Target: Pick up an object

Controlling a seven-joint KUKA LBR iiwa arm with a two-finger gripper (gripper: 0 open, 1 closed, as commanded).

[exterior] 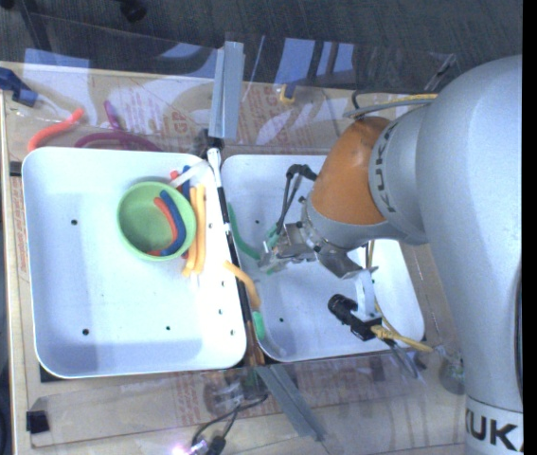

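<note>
We reach our claw (276, 254) down low into the right bin (292, 344), at nine o'clock from the orange band (349, 183), hunting something to grab like the green bowl (154, 221) in the left bin (79, 292), and next we must close on something.

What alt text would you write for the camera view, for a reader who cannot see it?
A grey robot arm with an orange band reaches from the right, its gripper low over the right white bin. The left white bin holds a green bowl with colourful small items in and beside it.
</note>
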